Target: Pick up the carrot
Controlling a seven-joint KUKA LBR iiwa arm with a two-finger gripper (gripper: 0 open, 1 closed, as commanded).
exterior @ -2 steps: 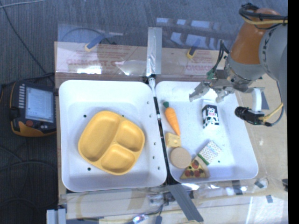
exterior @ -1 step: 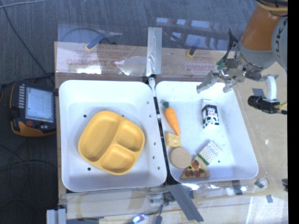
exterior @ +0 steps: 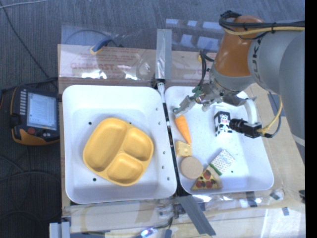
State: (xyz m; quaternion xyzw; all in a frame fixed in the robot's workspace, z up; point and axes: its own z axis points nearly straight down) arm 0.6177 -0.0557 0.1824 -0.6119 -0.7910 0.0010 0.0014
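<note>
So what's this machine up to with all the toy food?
A robot arm is reaching into the right bin, with its gripper right above the top end of the carrot. The carrot lies flat on the bin floor, not lifted. A yellow divided plate sits in the left bin.

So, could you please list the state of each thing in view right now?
carrot: lying flat in the right bin, green end toward the gripper, not lifted.
gripper: low over the right bin, just above the carrot's top end.
yellow tray: sitting in the left bin, compartments bare.
pizza slice: flat near the right bin's front edge.
cookie: flat beside the pizza slice.
</note>
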